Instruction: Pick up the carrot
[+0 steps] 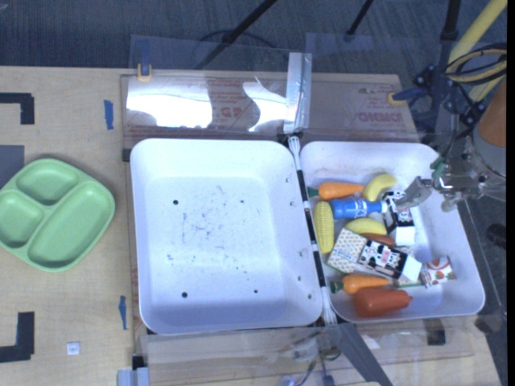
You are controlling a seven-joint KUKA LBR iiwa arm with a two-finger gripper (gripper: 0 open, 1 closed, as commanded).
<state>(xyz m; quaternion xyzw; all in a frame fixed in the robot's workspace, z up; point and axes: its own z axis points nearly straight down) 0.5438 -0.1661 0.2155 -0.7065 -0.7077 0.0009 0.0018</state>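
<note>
A robotics lab: taped bench (64, 119), camera tripod legs (265, 6), cables (475, 63).

right bin (471, 252) crowded: carrot (339, 190) hemmed by banana (379, 186), bottle (357, 208), corn (323, 226); left bin (153, 215) open.

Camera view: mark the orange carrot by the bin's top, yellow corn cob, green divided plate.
orange carrot (339, 190), camera view, mid-body.
yellow corn cob (323, 226), camera view, middle of cob.
green divided plate (71, 215), camera view, large compartment.

Pale wooden bench (64, 95), dark blue floor (96, 6) (carpet-like), black stand legs (265, 10)
</note>
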